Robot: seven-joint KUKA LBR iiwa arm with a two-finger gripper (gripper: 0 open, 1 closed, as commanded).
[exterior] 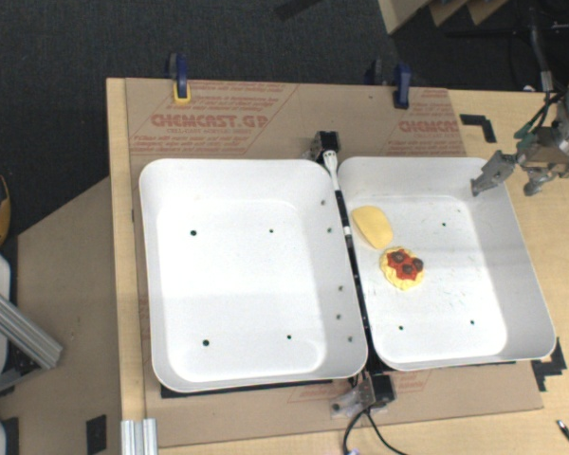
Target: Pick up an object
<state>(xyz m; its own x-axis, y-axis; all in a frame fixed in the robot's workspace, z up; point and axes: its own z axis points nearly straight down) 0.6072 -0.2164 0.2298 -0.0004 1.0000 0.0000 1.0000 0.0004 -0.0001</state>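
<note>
Two toy foods, a yellow piece (372,226) and a pizza slice (403,268), sit in my right bin (512,301); gripper (512,171) hovers spread wide, empty.

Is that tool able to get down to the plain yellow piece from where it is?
Probably yes: the tool hangs over the right bin's far corner, and nothing lies on the yellow piece.

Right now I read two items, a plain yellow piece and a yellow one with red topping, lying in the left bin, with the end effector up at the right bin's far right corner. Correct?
Not quite. The camera view shows the yellow piece and the red-topped piece lying in the right bin, near its left wall, not in the left bin. The end effector is at the right bin's far right corner, as you said.
</note>
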